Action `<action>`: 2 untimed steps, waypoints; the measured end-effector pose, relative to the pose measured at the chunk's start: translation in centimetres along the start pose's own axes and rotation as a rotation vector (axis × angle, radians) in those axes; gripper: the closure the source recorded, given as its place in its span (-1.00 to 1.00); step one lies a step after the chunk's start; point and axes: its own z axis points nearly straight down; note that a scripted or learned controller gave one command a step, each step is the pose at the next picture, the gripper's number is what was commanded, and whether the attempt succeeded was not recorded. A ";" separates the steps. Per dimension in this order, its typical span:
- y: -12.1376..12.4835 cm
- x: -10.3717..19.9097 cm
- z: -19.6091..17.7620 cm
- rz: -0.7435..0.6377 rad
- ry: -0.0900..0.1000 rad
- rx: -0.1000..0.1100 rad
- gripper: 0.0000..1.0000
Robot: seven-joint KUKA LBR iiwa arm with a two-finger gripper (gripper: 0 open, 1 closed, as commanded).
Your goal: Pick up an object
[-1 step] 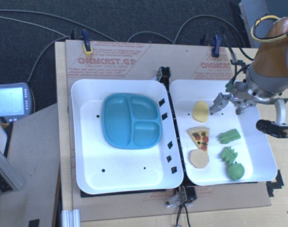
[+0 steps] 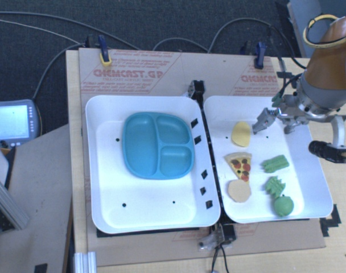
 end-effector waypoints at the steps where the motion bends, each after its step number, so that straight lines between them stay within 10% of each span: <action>1: 0.5 -0.1 6.0 0.001 0.000 0.002 -1.00; 2: 0.4 0.0 11.2 0.001 0.001 0.005 -1.00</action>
